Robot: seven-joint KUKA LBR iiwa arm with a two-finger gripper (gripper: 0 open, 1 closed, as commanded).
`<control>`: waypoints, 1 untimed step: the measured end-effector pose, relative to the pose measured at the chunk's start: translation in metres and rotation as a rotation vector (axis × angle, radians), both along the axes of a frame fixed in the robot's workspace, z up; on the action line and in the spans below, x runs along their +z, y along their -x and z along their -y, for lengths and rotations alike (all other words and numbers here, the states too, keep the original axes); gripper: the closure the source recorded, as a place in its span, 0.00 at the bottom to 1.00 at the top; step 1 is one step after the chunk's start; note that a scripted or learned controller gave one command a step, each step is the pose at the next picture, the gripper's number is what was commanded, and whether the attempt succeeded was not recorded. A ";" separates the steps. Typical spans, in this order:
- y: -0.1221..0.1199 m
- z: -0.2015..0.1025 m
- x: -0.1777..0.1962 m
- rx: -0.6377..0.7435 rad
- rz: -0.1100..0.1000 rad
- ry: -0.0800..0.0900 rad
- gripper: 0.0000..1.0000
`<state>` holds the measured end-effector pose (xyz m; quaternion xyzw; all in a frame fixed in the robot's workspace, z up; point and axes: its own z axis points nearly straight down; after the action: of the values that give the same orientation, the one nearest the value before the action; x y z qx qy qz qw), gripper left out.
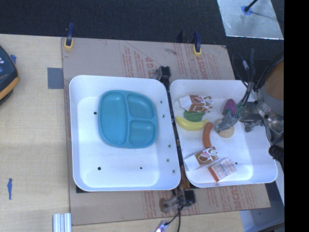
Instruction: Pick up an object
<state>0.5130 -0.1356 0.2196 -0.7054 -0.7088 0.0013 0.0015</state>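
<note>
My gripper (231,122) hangs over the right side of the right bin (258,175), reaching in from the right. Its tip is right over a beige round piece (227,132) and just below a purple toy (230,105). Nothing visibly sits in its grasp. To its left lie a red sausage (207,134), a yellow banana (190,124), a green piece (194,115) and a brown-and-white packet (196,102). Two more packets (206,156) (222,168) lie near the bin's front.
The left bin (82,168) holds a blue divided plate (128,119). Both bins rest on a cardboard sheet (120,62) clamped at the back. A yellow-and-black device (6,76) sits at the far left of the bench.
</note>
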 end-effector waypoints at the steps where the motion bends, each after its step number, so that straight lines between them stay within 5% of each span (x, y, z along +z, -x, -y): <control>1: -0.029 -0.006 -0.122 0.002 -0.004 0.000 0.00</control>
<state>0.5424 -0.1292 0.0979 -0.7048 -0.7094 0.0027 0.0028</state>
